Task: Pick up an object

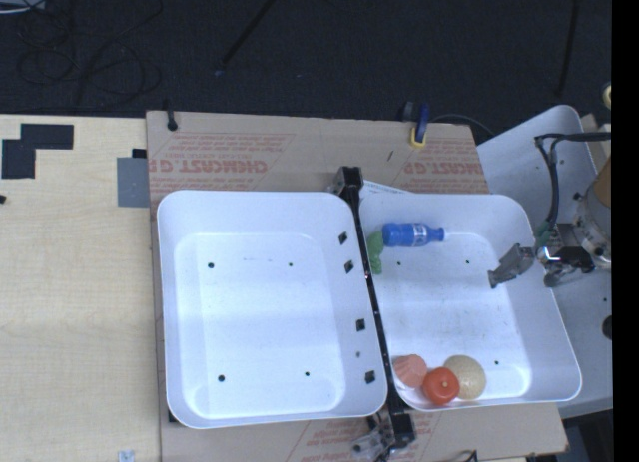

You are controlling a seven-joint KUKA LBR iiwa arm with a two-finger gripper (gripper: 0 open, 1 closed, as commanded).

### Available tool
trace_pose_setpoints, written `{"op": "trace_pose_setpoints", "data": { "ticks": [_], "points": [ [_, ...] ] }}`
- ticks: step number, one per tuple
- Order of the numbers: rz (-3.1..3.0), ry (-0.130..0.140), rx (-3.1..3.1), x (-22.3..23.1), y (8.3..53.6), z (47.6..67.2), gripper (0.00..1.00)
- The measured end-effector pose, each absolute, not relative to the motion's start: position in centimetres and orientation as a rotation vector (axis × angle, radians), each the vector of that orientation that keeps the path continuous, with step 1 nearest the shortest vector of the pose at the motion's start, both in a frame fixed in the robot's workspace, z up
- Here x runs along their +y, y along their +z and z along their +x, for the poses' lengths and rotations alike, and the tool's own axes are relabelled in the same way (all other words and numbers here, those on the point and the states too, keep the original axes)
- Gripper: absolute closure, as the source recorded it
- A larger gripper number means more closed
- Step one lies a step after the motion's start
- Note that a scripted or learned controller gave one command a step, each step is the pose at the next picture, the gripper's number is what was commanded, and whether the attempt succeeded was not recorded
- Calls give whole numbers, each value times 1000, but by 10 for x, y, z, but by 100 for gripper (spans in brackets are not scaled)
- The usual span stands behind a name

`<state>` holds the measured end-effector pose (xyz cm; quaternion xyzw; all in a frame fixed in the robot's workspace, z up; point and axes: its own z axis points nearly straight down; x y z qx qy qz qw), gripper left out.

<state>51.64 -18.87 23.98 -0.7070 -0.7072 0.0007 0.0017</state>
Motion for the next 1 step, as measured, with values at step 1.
{"op": "trace_pose_setpoints", "data": {
  "ticks": [1],
  "points": [
    [-2217, -1, -2230, -213, 247, 580, 0]
  ]
}}
